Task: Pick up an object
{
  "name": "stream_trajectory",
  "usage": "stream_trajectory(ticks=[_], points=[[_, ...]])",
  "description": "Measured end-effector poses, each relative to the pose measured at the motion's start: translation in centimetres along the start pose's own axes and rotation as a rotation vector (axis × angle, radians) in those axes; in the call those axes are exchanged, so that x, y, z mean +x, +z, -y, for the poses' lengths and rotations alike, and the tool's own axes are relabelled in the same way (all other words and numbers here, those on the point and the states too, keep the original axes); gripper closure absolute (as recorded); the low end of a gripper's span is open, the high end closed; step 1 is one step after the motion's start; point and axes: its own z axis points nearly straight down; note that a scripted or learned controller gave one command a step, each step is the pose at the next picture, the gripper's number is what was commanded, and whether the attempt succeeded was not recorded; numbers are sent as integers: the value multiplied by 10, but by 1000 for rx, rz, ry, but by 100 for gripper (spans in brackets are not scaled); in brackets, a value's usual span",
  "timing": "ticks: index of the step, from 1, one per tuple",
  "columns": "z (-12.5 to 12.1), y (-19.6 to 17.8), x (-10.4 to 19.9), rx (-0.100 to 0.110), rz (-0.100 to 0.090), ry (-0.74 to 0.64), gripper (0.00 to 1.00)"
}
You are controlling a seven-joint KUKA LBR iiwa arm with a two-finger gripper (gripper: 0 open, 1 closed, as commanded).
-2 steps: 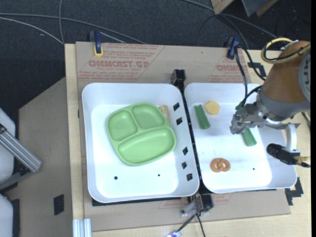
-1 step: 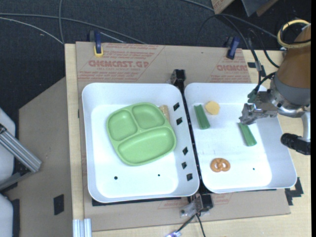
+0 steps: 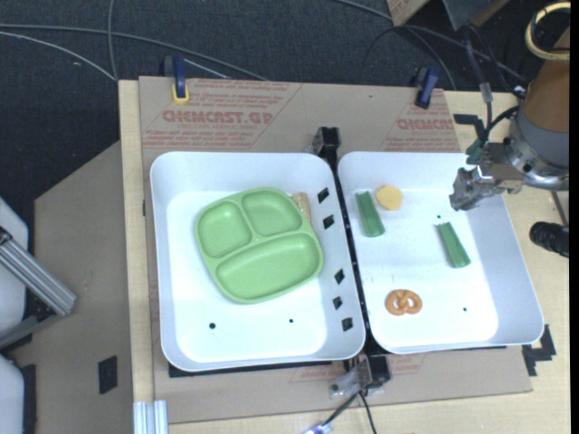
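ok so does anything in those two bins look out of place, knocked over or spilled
Nothing stands out. The green divided plate lies flat in the left bin. In the right bin, the two green sticks, the yellow round piece and the pretzel lie apart and look intact. The gripper hangs over the right bin's far side.

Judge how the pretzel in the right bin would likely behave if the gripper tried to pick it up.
The pretzel lies flat on the right bin floor, so fingers may struggle to get under it. It looks small and probably light, likely sliding on the smooth white surface if nudged. Its looped shape with holes suggests it won't roll.
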Motion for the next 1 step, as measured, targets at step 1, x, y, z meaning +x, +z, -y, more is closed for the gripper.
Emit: stream_trajectory(ticks=[1], points=[[-1,-24,0,2,0,0,100]])
